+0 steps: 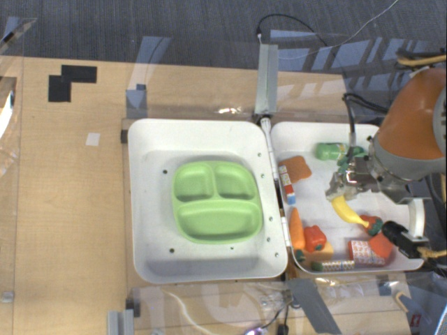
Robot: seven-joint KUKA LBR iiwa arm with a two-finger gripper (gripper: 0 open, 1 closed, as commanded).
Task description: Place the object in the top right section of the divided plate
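One candidate object, a yellow plastic banana [348,211], is seen directly below the metal two-finger gripper [347,185], long axis slanting down to the right. Nothing is seen held; finger state cannot be told. The green divided plastic plate [216,201] lies well left, in the other bin.

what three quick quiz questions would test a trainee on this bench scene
1. True or false: the green divided plate lies in the left bin.
2. Which item lies closest below the gripper? A) yellow banana B) carrot C) green item
3. How many sections does the plate have?

Key: 1 true; 2 A; 3 three, two small at the top and one wide below.
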